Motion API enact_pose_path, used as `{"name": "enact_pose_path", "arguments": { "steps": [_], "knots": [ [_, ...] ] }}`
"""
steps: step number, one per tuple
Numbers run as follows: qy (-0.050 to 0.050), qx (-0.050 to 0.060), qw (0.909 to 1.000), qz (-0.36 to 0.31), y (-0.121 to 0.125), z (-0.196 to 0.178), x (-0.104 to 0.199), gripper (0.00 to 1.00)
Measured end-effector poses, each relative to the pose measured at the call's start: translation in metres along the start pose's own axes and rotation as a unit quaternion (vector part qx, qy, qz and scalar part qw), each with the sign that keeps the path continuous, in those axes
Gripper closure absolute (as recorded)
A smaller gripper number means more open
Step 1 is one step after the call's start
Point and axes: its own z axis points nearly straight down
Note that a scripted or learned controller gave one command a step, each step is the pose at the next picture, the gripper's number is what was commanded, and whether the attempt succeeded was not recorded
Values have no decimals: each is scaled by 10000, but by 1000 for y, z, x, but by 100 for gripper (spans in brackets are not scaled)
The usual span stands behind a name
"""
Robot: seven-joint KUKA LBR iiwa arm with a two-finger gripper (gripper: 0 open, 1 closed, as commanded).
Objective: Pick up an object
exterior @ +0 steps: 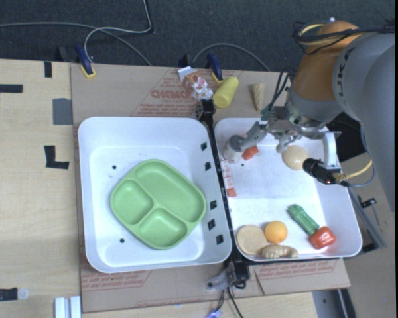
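My gripper [280, 135] hangs over the far part of the right bin [288, 191], under the orange band of the arm. A beige round object [294, 158] lies just below it, close to touching it. A small red piece [250, 153] and a grey rounded item [235, 143] lie to its left near the bin's far left corner. At the bin's near edge lie a tan round biscuit [250, 239], an orange ball [275, 231], a peanut-shaped piece [278, 251], a green vegetable [303, 218] and a red one [323, 238].
The left bin [99, 144] holds a green divided plate [158, 204]. Behind the bins lie a yellow object [225, 91], a beige cone [258, 96] and a small wrapper [195, 83]. Cables and blue clamps [86, 63] run along the bench's far edge.
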Motion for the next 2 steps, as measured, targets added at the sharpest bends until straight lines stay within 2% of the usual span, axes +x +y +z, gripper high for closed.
{"name": "enact_pose_path", "arguments": {
  "steps": [1, 2],
  "knots": [
    [-3, -7, 10000, 1, 33, 64, -4, 0],
    [-8, -19, 10000, 4, -15, 90, -1, 0]
  ]
}}
